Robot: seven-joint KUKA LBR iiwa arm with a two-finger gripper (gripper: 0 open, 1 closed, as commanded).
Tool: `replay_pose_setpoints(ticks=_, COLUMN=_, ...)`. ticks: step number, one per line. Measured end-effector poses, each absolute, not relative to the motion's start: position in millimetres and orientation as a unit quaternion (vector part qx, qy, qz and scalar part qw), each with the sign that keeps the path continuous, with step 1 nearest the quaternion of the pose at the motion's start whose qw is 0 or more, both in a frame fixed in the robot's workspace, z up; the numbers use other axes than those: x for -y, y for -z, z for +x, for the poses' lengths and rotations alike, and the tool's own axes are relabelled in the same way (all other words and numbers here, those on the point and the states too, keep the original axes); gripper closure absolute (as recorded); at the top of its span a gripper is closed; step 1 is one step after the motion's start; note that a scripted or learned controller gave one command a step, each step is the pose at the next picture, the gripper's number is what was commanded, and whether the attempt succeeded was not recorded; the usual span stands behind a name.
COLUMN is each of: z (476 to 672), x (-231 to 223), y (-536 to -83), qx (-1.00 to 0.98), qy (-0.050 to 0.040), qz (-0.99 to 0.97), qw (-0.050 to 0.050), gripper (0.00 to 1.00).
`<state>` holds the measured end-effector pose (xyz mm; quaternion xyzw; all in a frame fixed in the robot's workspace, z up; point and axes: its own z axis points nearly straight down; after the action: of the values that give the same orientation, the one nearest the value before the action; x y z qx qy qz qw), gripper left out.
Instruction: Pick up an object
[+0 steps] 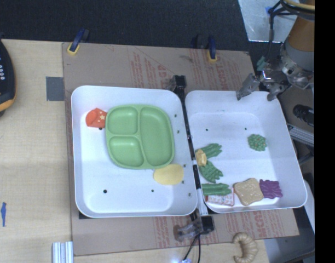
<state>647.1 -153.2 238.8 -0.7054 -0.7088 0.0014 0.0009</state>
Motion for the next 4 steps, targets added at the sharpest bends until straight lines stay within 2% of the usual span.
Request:
replay_pose_setpoints(ticks=1, z=551.0, x=182.6, y=-190.6, qx=0.707, qy=-0.0051, qz=-0.707, qw=0.006, gripper=0.0)
replay_pose_setpoints(ticks=2, z=572.6, x=211.4, y=-86.7, qx=0.709, qy=-0.0029, qz=-0.705, qw=0.002, gripper=0.0)
replay_pose_setpoints(ticks=3, z=660.5, x=211.3, y=-93.7, qx=0.71, qy=0.0014, qz=-0.705, qw=-0.003, gripper=0.0)
replay_pose_setpoints(ticks=4, z=606.5, x=200.6, y=-91.6, qx=0.708, qy=-0.0027, qz=-0.706, qw=0.003, gripper=0.0)
